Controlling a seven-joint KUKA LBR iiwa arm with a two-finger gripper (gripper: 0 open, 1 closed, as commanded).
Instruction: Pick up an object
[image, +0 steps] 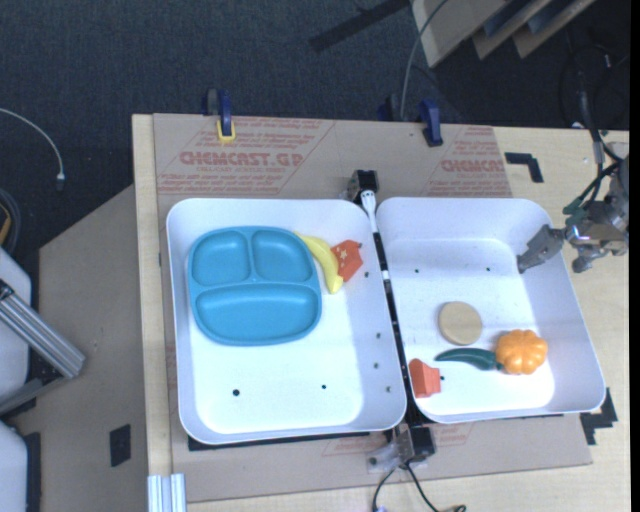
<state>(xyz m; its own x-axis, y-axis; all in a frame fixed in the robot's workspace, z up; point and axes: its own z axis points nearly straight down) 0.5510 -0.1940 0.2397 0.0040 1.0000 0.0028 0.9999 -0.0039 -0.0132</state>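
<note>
The right bin (480, 225) holds a tan round disc (460, 322), an orange pumpkin-like toy (521, 351), a dark green pod (466, 357) touching that toy, and a small red block (425, 377) at the bin's front left corner. In the left bin (270, 400) lie a blue divided plate (255, 285), a yellow banana (325, 263) and a red-orange piece (348, 258). My gripper (560, 256) hangs over the right bin's far right rim, open, with nothing between its fingers (536, 250). It is well apart from every object.
The bins sit on a cardboard sheet (300, 150) clamped at the back with blue clips (222, 108). Cables and metal framing run along the right edge near the wrist. Dark floor surrounds the bench.
</note>
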